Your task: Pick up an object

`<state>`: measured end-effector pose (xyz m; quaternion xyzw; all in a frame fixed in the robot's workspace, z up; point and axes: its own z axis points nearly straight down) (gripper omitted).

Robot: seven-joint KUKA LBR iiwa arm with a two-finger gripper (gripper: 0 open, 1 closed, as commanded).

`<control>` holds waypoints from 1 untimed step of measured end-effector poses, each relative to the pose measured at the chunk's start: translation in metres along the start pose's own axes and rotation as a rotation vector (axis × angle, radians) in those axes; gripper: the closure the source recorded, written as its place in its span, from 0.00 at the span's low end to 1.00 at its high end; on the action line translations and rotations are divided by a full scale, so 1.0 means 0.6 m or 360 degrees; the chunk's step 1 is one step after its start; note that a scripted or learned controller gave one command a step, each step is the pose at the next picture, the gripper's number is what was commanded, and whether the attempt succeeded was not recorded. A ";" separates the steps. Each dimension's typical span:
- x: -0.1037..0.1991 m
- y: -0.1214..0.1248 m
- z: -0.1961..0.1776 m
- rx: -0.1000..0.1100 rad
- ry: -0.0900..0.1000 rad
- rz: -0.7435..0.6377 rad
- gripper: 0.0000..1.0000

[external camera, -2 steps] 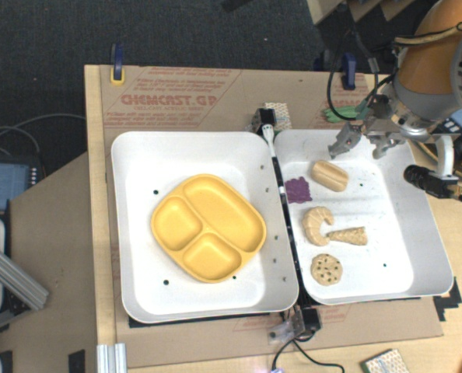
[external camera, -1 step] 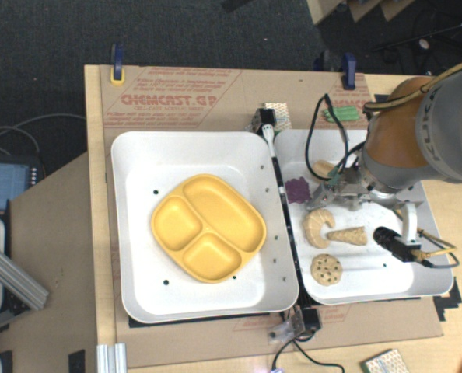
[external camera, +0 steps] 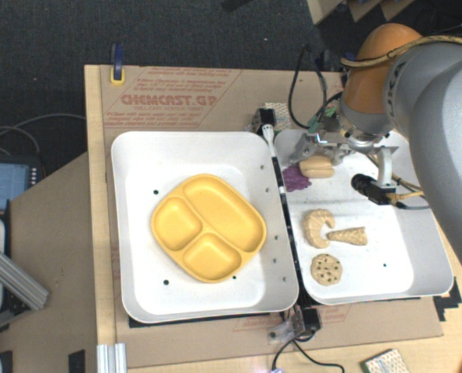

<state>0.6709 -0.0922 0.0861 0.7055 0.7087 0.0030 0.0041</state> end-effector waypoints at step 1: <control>-0.003 -0.005 -0.018 0.0006 -0.0001 0.0005 1.00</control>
